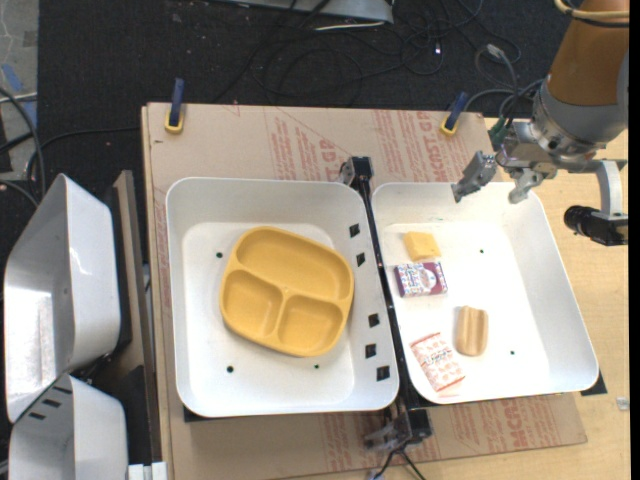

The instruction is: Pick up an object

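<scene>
The open, empty claw (496, 179) hovered over the right shallow white bin's (560, 268) far edge, likely poised to descend toward the small yellow block (421, 245).

Two white bins sit side by side on a cardboard sheet (300, 143). The left bin (190, 268) contains a yellow divided tray (285, 290). Two clamps (176, 106) hold the cardboard's far edge. Black cables (330, 48) lie beyond it.
</scene>
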You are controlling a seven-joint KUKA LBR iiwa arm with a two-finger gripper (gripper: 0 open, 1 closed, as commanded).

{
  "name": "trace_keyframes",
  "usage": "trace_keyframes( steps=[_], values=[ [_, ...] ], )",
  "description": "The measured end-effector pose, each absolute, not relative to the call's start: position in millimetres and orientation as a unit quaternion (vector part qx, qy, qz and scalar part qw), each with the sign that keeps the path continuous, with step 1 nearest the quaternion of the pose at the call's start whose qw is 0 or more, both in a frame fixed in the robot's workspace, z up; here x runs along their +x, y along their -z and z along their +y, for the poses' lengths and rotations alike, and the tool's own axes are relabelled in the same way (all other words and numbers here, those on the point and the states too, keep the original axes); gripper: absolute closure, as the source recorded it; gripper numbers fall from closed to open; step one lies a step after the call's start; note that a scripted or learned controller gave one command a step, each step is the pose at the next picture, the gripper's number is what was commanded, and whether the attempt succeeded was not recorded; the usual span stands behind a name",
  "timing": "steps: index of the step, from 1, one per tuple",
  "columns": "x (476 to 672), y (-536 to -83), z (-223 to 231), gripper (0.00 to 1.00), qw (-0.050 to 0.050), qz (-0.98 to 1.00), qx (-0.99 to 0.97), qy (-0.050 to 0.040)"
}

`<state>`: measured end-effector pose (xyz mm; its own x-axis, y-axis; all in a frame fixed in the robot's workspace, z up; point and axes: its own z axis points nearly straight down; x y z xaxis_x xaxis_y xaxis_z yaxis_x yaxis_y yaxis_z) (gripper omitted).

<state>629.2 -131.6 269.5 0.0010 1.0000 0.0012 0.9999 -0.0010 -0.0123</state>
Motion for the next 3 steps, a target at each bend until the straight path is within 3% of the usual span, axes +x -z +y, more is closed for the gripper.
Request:
trace_keyframes(
  steps=[1,3],
  values=[
    [631.1,-277.3,-131.1,0.00,0.000,-0.708,-0.707,-0.0002],
    [622.3,-154.8,-136.1,0.00,0.002,-0.706,-0.708,-0.0017]
  ],
)
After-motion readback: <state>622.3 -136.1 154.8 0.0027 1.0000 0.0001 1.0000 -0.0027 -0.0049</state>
